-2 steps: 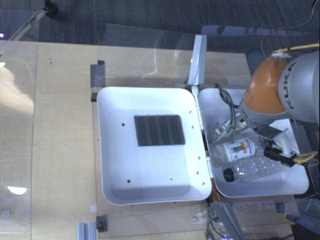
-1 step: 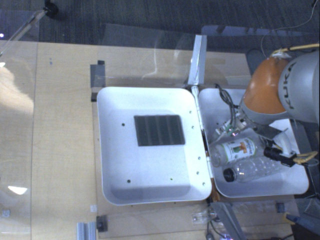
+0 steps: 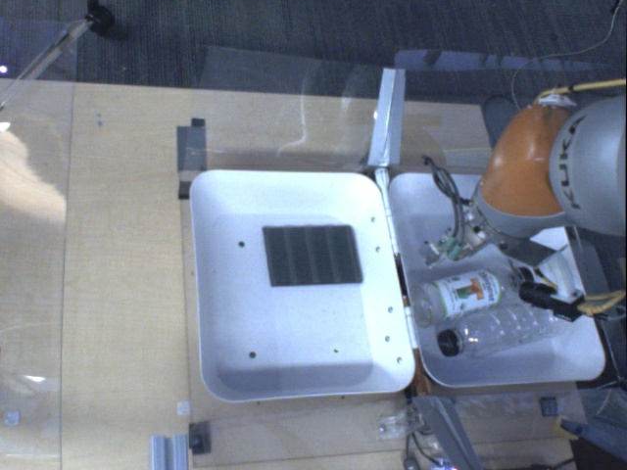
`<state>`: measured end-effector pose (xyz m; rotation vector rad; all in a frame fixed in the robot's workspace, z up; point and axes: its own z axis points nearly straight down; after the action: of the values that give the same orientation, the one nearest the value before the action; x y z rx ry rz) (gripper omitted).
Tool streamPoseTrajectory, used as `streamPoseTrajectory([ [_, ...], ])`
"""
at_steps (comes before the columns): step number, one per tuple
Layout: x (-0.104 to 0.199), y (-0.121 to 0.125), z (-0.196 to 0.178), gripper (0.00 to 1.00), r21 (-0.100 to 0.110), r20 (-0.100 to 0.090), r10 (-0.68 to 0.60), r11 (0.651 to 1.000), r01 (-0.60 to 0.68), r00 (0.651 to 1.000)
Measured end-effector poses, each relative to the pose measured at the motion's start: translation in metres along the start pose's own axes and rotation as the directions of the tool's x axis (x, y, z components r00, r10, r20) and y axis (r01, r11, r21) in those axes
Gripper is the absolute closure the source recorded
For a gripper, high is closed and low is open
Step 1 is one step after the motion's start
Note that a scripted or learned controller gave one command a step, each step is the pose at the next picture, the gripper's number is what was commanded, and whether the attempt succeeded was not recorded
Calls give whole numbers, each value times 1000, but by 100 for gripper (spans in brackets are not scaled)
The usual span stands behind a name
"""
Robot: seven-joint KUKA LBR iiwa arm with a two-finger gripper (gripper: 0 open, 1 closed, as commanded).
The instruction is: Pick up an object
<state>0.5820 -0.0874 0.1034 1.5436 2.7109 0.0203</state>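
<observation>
- Looking down at a slant, the camera view shows two white bins side by side on a pale wooden bench (image 3: pixel 108 262): the left bin (image 3: pixel 225 341) and the right bin (image 3: pixel 416 209).
- A dark ribbed rectangular mat (image 3: pixel 313 256) lies flat near the middle of the left bin, with small dark dots scattered about it on the bin floor.
- The grey arm (image 3: pixel 588 169), with its orange band (image 3: pixel 519 169), comes in from 3 o'clock and hangs over the right bin's 1 o'clock part, hiding much of that corner.
- Its gripper (image 3: pixel 453 245) sits low in the right bin among black cables; whether it is released or clenched cannot be told, since the wrist and wiring cover it.
- A clear plastic bottle with a white, orange and green label (image 3: pixel 460 294) lies on its side just at 6 o'clock of the gripper.
- A second clear bottle with a black cap (image 3: pixel 495 333) lies beside it toward 5 o'clock, touching or nearly so, cap pointing to 9 o'clock.
</observation>
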Motion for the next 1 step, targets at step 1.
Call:
streamPoseTrajectory([
  [1, 0, 0, 0, 0, 0, 0, 0, 1000, 0, 1000],
])
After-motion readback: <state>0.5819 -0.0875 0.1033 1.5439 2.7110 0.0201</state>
